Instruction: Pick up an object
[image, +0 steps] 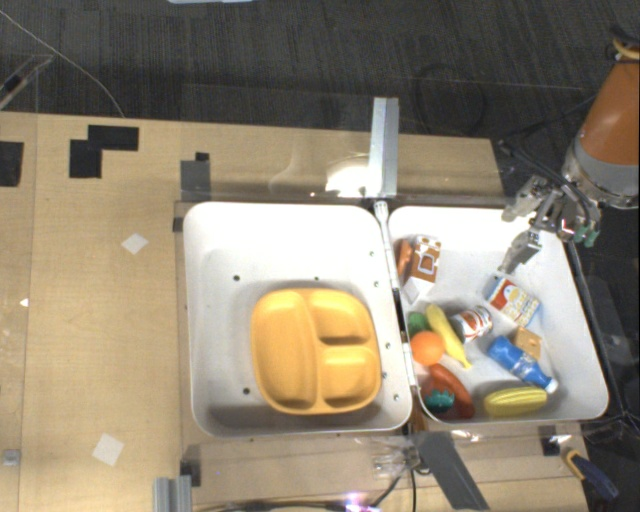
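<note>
The grey arm (orange-banded) slants in over the right bin, its end effector hanging above a small carton; whether it is spread I cannot tell. A glossy yellow divided tray, rounded, sits in the left bin.

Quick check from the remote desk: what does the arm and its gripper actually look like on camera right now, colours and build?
The arm enters at the right edge with a broad orange band, then a grey ring at the wrist. Below it the gripper is a compact cluster of pale metal parts with small red and green spots, probably wiring or connectors. One slim light-grey finger extends over the right bin.
</note>
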